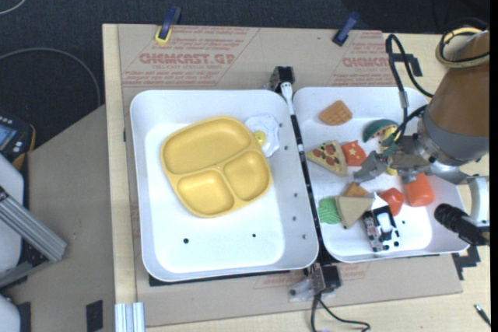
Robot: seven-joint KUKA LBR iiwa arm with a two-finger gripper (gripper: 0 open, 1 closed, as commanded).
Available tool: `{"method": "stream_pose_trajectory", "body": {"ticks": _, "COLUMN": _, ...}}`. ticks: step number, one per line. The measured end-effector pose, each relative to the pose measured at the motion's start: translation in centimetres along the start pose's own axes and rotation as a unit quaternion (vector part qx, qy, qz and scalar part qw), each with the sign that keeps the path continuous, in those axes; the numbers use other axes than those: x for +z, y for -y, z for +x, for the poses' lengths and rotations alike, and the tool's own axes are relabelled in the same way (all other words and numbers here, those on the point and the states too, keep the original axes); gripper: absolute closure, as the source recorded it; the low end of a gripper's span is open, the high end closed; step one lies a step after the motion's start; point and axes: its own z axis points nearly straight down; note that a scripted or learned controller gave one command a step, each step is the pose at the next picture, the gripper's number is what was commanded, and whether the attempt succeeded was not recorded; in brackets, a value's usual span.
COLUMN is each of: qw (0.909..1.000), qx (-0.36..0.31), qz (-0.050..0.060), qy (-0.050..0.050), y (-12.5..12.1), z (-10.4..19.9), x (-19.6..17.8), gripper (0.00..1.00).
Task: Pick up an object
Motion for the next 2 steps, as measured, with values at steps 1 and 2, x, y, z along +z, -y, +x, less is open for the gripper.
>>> {"method": "stream_pose_trajectory", "body": {"ticks": 1, "qw": 1.0, "qx": -0.001, "qz": -0.007, "qy": 0.001, "y": -0.3, "z": 0.0, "x": -0.6, "gripper": 0.0}}
{"method": "stream_pose_trajectory", "body": {"ticks": 2, "qw": 1.0, "qx": -0.001, "qz": -0.003, "qy": 0.0, "y": -0.1, "z": -0.8, "x": 4.2, "gripper": 0.0}}
